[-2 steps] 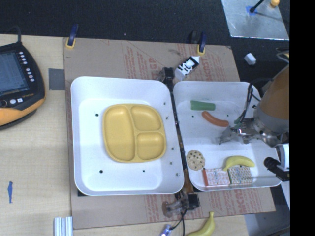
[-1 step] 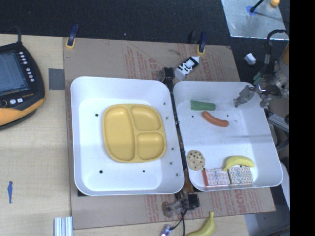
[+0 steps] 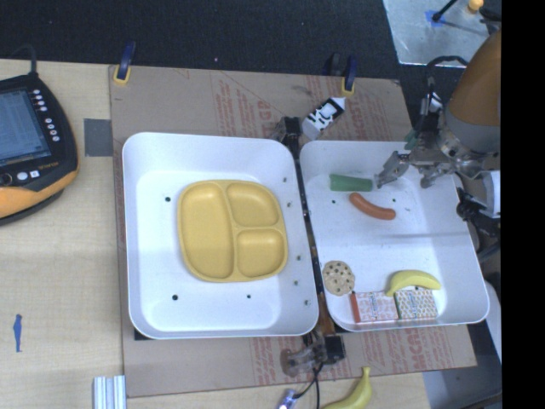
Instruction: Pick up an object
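Currently: gripper point(image 3: 410, 168) above the far part of the right bin point(image 3: 443, 245), fingers spread with nothing between them, sausage point(image 3: 372, 207) just beside, lying flat with long axis left to right, right end tilted slightly nearer, close below green block point(image 3: 351, 182).

Arm point(image 3: 477, 83) cut by right edge. Teach pendant point(image 3: 30, 147) cut by left edge. Banana point(image 3: 353, 392) below bins cut by bottom edge. Print on boxes point(image 3: 396, 305) too small to read.
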Tool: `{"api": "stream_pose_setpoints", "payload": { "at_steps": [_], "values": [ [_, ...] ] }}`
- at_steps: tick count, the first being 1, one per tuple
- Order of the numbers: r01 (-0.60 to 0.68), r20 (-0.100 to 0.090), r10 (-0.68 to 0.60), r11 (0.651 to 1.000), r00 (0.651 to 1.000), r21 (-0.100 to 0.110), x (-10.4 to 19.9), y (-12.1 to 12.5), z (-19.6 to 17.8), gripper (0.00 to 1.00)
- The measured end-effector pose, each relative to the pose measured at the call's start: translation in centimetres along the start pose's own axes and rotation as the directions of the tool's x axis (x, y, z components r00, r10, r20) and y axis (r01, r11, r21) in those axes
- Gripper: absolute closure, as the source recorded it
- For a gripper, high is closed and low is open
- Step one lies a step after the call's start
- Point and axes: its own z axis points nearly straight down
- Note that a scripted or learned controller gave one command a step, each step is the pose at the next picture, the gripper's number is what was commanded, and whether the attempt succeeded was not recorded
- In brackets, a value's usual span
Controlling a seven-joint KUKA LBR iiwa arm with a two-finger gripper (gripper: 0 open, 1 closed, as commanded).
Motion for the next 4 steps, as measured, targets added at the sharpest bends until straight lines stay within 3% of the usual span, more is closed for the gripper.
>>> {"api": "stream_pose_setpoints", "payload": {
  "at_steps": [1,2,3,4],
  "values": [
    [0.001,0.001,-0.001,1.0,1.0,0.0,3.5,-0.7,3.3,0.0],
    [0.0,0.001,0.0,1.0,1.0,0.001,4.0,-5.4,4.2,0.0],
    [-0.001,0.0,0.001,1.0,1.0,-0.003,8.5,0.6,-3.0,0.0],
    [0.0,0.001,0.0,1.0,1.0,0.0,8.0,3.1,6.4,0.0]
  ]
}}
